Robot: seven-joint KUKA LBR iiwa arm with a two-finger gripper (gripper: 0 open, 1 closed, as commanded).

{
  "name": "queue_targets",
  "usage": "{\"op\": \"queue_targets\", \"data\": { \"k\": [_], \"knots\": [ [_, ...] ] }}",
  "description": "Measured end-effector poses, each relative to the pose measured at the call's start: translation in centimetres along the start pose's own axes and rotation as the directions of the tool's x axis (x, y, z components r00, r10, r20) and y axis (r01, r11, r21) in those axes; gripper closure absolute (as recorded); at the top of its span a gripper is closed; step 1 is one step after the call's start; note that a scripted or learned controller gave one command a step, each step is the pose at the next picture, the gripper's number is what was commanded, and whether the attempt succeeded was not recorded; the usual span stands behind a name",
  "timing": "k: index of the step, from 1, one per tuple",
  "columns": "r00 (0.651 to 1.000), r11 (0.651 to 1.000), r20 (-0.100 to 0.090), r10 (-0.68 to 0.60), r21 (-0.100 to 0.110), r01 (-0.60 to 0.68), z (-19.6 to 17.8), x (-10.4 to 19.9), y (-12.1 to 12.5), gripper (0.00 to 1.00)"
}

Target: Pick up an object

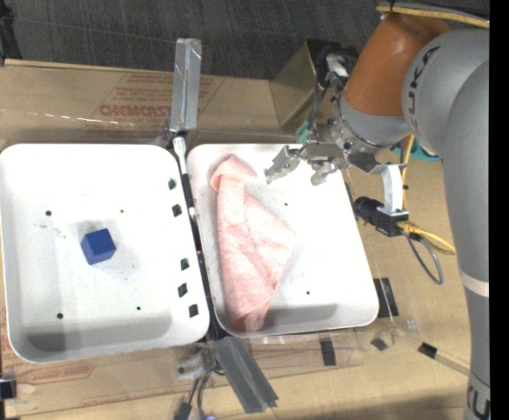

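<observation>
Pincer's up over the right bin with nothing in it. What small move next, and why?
Probably shift the pincer a little toward the pink cloth and lower it onto the cloth's upper end. The pincer is open, hanging above bare floor of the right bin just beside the cloth, so that is the nearest thing to grasp; the blue cube sits far off in the left bin.

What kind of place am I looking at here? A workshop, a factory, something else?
Most likely a robotics test lab, not a factory. A grey and orange arm hangs its pincer over two white bins taped to a cardboard-covered bench, holding just a pink cloth and a blue block.
</observation>
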State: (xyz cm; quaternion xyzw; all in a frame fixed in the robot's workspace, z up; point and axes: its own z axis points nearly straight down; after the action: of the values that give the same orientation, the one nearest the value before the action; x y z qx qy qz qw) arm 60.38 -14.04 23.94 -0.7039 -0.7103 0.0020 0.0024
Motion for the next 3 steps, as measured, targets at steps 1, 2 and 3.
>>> {"op": "queue_targets", "data": {
  "k": [1,2,3],
  "knots": [
    [0.999,0.999,0.001,0.05,-0.006,-0.05,14.8,3.6,-0.8,0.0],
    [0.989,0.989,0.002,-0.147,-0.007,0.147,14.6,4.0,4.2,0.0],
    [0.964,0.963,0.001,-0.268,-0.003,0.268,14.8,4.5,-3.0,0.0]
  ]
}}
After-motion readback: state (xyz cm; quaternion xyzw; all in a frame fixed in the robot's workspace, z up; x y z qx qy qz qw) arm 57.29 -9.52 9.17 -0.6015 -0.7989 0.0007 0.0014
